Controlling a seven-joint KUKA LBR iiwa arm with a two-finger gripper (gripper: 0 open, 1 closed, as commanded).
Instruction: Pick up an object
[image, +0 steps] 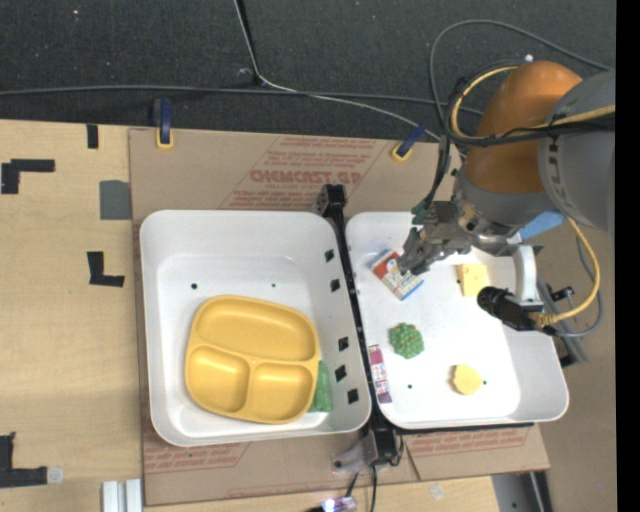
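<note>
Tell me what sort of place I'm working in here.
Likely a robotics lab test bench: two white bins on a clamped cardboard sheet, loose cables, tape marks on the bench top.

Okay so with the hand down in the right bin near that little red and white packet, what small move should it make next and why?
Probably a short descent straight onto the red and white packet. The hand sits right at the packet's upper right edge in the right bin, and nothing shows between its tips. The green object and yellow round piece lie farther off.
</note>
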